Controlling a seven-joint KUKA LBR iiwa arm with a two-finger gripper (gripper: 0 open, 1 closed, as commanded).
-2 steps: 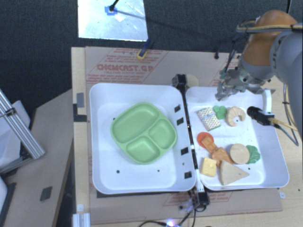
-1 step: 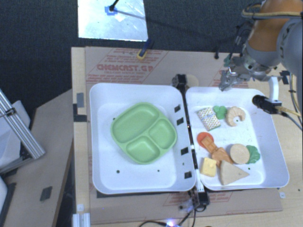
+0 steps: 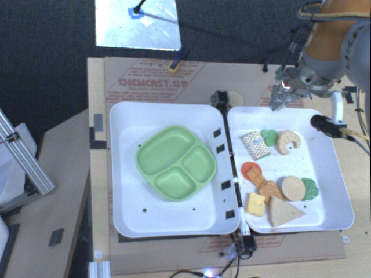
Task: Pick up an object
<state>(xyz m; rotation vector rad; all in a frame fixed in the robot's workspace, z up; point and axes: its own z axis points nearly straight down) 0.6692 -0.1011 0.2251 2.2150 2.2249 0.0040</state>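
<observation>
At frame centre-left, the left bin (image 3: 124, 213) holds a green divided plate (image 3: 175, 163). Lower right, the right bin (image 3: 336, 178) holds toy food: cheese wedge (image 3: 255, 204), croissant (image 3: 287, 142), round biscuit (image 3: 293, 187). My hand (image 3: 280, 100) hangs upper right, above that bin's far rim; its grip I cannot tell.

Toys crowd the right bin (image 3: 333, 172) centre; its rim margins and left bin's corners (image 3: 124, 123) lie open.
</observation>
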